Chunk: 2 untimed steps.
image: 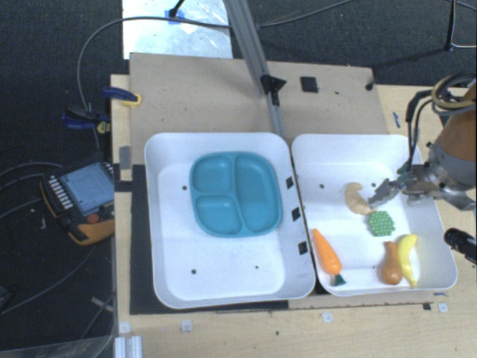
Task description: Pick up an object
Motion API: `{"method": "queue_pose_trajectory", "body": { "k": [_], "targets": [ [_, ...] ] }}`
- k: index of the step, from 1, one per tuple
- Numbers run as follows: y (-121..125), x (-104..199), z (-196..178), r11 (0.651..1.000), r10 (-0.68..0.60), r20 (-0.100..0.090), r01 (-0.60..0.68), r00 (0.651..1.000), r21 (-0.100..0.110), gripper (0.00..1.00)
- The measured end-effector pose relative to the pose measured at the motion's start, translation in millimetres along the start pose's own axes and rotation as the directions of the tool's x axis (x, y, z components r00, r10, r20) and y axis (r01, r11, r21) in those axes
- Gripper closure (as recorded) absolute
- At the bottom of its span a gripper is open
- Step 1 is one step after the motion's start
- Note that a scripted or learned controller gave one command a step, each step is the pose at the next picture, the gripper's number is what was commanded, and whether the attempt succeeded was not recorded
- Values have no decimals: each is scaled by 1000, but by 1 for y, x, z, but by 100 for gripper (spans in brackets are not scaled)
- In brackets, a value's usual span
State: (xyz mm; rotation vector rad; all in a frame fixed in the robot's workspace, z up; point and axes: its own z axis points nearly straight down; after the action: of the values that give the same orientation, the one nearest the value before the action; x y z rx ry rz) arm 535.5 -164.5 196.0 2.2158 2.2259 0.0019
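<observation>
The right bin (313, 162) holds several toy foods. A tan, curved piece (356, 198) lies near its middle, with a green bumpy piece (381, 223) just below and to the right of it. An orange carrot (326, 252) lies by the bin's left wall. A yellow banana (408, 258) and a brown-orange piece (390, 265) sit together at the front right. My gripper (387, 189) reaches in from the right and hovers right beside the tan piece, just above the green one. Nothing visible is held in it.
The left bin (168, 222) holds a blue divided plate (235, 193). A grey pole (250, 43) slants across the bench behind the bins. Cables, clamps and a handheld device (80, 200) lie off the bench to the left.
</observation>
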Motion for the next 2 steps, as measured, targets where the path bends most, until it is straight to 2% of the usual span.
{"method": "queue_pose_trajectory", "body": {
  "k": [1,2],
  "targets": [
    [-10,-2,55,1000,4,0,-4,1000,5,0],
    [-11,-2,107,1000,4,0,-4,1000,4,0]
  ]
}}
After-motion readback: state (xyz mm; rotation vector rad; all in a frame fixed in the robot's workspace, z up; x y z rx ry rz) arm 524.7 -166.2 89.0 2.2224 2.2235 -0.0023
